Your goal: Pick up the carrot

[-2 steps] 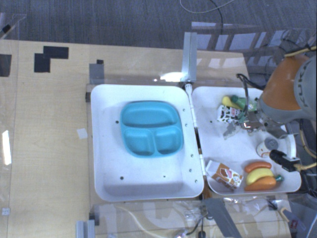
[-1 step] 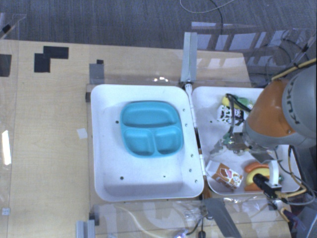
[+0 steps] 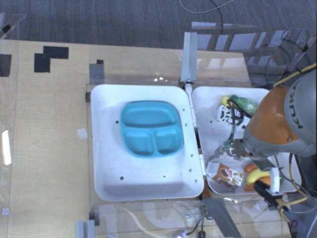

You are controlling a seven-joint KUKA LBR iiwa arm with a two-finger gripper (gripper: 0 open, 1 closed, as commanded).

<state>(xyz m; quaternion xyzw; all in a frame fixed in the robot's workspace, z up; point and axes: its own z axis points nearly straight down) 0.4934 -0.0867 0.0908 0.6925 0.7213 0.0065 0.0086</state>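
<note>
1. While the arm (image 3: 277,118) leans in from the right, its orange band and grey wrist cover much of the right bin (image 3: 208,133), and the gripper (image 3: 232,150) sits low near the bin's middle.
2. Gripper state: cannot tell; wrist and cables hide it.
3. Carrot (image 3: 261,179): an orange piece at the near right corner of that bin, partly under the wrist, just beside a yellow piece (image 3: 252,168) and close to a brown snack packet (image 3: 229,176).
4. Far side of the same bin: a green bottle (image 3: 243,103) and a black-and-white patterned item (image 3: 226,114).
5. Left bin (image 3: 104,133) carries a blue divided tray (image 3: 151,128).
6. Judgement: the grasp looks not yet made. A good try would centre over the carrot's long body, close across its narrow width, and keep off the packet and yellow piece, which crowd it.
</note>
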